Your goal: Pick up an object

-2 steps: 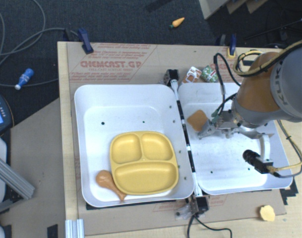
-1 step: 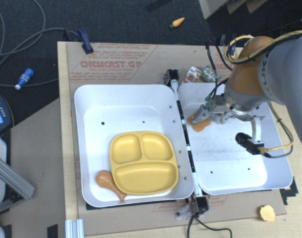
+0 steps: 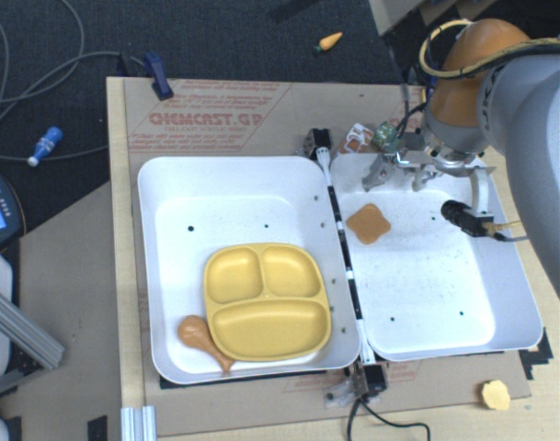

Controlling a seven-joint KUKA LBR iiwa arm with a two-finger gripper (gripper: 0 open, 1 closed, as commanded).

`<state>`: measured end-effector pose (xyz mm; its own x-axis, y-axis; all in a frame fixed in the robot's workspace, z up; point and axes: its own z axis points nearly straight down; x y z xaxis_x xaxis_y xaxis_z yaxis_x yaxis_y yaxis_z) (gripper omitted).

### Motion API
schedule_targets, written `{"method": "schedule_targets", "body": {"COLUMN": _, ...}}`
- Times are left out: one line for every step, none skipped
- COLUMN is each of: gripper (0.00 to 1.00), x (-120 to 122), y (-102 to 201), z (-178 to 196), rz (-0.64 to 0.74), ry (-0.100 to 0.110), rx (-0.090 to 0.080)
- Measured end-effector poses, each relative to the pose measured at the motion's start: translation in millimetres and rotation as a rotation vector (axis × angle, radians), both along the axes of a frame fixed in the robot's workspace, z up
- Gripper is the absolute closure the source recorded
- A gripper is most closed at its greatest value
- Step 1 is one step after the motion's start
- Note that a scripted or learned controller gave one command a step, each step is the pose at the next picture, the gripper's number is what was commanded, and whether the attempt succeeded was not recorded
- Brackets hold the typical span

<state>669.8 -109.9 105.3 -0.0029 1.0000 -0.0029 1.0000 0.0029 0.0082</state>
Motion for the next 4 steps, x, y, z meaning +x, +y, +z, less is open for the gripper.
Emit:
{"method": "schedule_targets", "body": {"gripper": 0.0, "x": -52, "y": 19, "z": -21, "rz": -0.004, "ry": 0.013, "rx": 0.005}}
{"method": "schedule_targets", "body": {"gripper": 0.0, "x": -59, "y": 17, "z": -20, "rz": -0.004, "ry": 0.009, "rx": 0.003}}
{"method": "schedule_targets", "body": {"gripper": 0.0, "x": -6, "y": 10, "z": 31, "rz": 0.0, "ry": -0.001, "rx": 0.0}}
{"method": "schedule_targets", "body": {"gripper": 0.0, "x": -53, "y": 18, "z": -21, "rz": -0.004, "ry": 0.016, "rx": 0.005}}
